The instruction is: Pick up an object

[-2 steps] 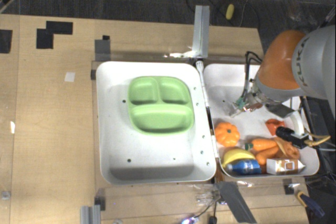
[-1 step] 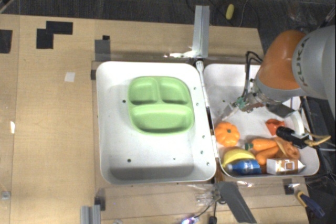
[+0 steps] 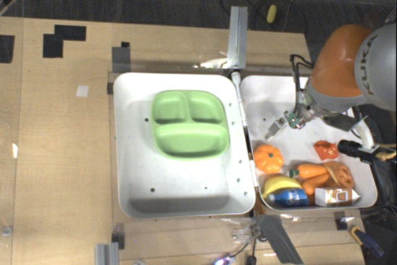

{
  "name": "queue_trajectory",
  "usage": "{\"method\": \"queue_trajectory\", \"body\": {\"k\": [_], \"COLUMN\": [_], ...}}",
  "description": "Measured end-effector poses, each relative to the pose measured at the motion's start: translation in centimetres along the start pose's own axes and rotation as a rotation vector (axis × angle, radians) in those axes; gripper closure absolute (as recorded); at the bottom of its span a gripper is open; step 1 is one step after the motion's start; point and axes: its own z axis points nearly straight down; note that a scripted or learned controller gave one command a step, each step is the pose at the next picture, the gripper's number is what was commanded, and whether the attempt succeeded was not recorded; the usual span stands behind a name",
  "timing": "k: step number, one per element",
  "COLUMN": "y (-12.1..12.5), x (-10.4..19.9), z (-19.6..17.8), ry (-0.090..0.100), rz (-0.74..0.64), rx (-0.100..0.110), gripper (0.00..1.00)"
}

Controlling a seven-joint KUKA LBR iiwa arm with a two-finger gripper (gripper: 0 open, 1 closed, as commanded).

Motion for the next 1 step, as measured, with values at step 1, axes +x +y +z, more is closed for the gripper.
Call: {"method": "queue_trajectory", "body": {"k": [1], "y": [-8.81], "x": [2.54], "z": [-5.28], "ry": [0.001], "rz": [-0.027], "rx": [0.001], "gripper": [0.0]}}
